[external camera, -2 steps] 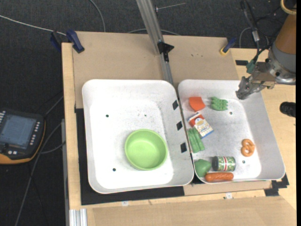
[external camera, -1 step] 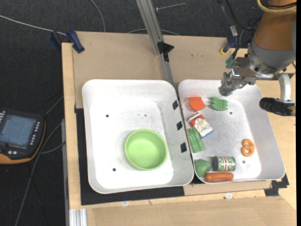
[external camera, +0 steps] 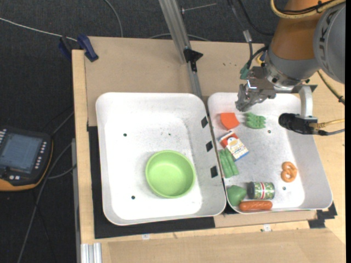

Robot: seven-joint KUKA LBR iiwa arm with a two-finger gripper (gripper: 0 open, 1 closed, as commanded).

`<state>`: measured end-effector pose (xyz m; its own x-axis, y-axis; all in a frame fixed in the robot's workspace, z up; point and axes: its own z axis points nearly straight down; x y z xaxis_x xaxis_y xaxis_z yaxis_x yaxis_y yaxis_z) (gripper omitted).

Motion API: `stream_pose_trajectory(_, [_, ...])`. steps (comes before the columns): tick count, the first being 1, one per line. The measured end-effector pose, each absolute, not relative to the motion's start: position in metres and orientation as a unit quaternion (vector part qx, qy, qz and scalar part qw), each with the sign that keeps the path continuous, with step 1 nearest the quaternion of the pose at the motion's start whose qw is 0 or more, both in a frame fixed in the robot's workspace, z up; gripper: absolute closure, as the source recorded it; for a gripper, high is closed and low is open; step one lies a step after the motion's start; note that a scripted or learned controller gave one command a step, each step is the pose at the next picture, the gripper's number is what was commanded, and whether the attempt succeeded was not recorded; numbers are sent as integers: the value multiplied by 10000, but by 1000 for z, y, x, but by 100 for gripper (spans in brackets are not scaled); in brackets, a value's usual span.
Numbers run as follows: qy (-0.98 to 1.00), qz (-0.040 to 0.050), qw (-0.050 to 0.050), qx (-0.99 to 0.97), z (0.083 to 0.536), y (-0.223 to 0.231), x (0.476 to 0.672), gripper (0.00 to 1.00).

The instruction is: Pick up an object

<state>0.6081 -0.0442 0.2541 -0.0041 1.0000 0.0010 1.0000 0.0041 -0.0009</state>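
My gripper (external camera: pixel 245 104) hangs over the far left part of the right bin (external camera: pixel 310 163). It is just above and between an orange block (external camera: pixel 229 120) and a small green toy (external camera: pixel 254 120), with nothing seen in its grasp. A white and red carton (external camera: pixel 234 146) lies nearer the front, with a long green piece (external camera: pixel 228 162) beside it. Near the bin's front edge lie a green pepper-like thing (external camera: pixel 236 194), a small can (external camera: pixel 260 190) on its side and an orange-red sausage shape (external camera: pixel 255 205). A pretzel (external camera: pixel 288 171) sits at the right.
The left bin (external camera: pixel 120 125) holds a green bowl (external camera: pixel 170 173) at its front right. A metal post (external camera: pixel 178 26) slants up behind the bins. The arm's grey and orange body (external camera: pixel 299 32) looms over the right bin's far edge.
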Motion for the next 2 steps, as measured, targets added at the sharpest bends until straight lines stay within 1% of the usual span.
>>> stream_pose_trajectory(1, [-7087, -3, 3, -7055, 242, 9, 632, 100])
stream_pose_trajectory(2, [-7086, -1, 5, -7056, 228, 59, 646, 100])
